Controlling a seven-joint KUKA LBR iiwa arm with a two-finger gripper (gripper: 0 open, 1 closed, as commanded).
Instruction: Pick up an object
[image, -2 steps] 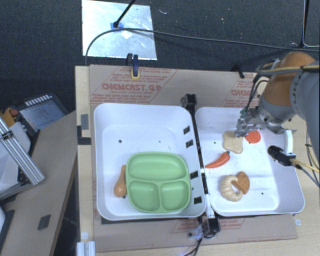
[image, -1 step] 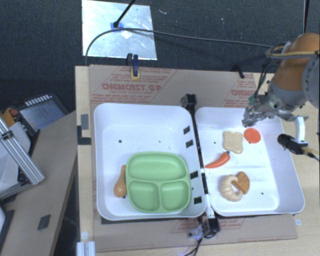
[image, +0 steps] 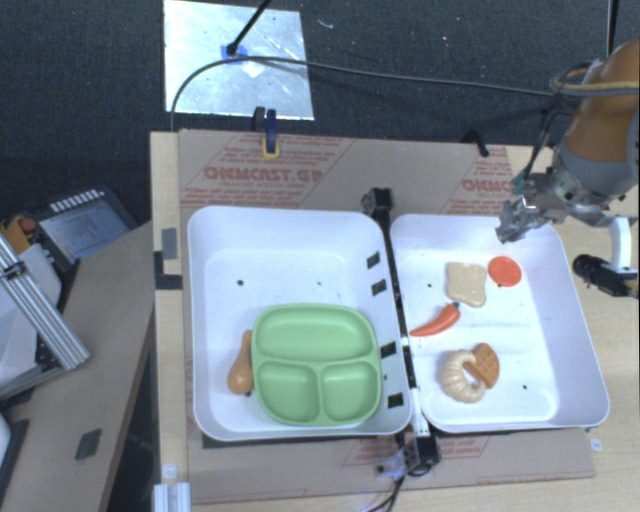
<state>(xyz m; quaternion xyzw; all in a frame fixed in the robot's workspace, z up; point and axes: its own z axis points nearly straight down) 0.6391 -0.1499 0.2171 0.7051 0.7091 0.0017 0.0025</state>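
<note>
Right bin (image: 570, 330): we list bread slice (image: 466, 283), red disc (image: 505, 271), chili pepper (image: 437, 321), shrimp (image: 461, 374), cookie (image: 485, 364), spaced for single picks. Gripper (image: 512, 225) hovers over the bin's far edge, nearest the disc; whether its fingers are open or closed we cannot tell.

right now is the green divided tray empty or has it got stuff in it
Empty: all three compartments of the green divided tray show bare green. The tan drumstick-shaped toy lies beside it.
</note>
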